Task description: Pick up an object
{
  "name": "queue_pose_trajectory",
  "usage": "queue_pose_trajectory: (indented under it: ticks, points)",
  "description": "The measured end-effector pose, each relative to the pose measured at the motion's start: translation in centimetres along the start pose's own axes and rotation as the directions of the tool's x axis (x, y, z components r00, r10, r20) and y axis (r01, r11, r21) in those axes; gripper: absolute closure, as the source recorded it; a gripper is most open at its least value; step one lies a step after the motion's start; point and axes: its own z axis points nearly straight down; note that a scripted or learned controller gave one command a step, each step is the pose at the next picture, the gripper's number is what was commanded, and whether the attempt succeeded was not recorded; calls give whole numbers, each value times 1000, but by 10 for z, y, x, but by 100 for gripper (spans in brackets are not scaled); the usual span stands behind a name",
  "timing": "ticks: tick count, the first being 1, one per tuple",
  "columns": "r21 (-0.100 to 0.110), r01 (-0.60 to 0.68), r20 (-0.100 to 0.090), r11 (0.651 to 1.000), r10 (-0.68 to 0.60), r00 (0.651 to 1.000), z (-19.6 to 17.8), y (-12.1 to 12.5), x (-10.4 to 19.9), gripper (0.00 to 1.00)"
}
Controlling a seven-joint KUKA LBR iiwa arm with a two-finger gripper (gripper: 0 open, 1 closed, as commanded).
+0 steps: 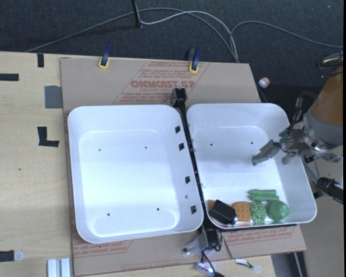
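Two white bins (127, 117) sit on printed cardboard (155, 82) over a pale wooden bench (23, 172); dark carpet (57, 10) lies behind. The gripper (272, 153) hovers spread, holding nothing.

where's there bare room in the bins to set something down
The left bin has a bare floor wall to wall. The right bin is bare from its far wall to the gripper. Its near edge is crowded: black object, orange piece, green items.

A dark blue-grey carpet (63, 10) is lying beyond the bench, with thin cables (219, 30) trailing across it. The pale wooden benchtop (23, 172) is carrying black tape marks (44, 137), and a brown cardboard sheet (155, 79) is being held by two clamps (105, 58).
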Motion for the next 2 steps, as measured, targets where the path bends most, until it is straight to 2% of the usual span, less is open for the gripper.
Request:
queue_pose_trajectory:
  ticks: [1, 2]
  points:
    - [4, -1, -1, 1000, 1, 1000, 50, 0, -19, 0]
    - [1, 1, 0, 1000, -1, 1000, 73, 29, -28, 0]
